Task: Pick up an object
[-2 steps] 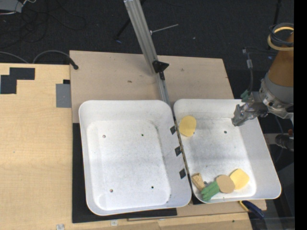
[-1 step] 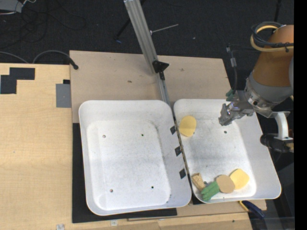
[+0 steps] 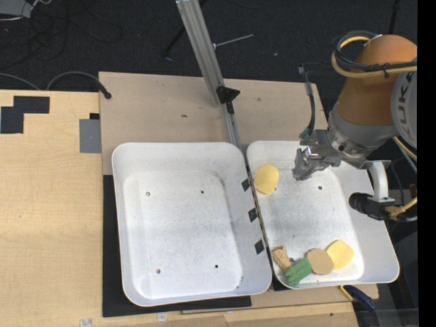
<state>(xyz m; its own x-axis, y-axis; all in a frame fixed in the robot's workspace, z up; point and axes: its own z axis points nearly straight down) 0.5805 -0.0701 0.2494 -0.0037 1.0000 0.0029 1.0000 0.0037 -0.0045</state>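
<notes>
The claw hangs over the right bin, near a yellow ball; I cannot tell its state from this view.

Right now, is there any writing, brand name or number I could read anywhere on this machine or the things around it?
"KU": part of large dark lettering on the grey arm at the right edge, cut off by the frame.
The white bins, the yellow pieces and the other small objects carry no lettering that can be made out.
</notes>
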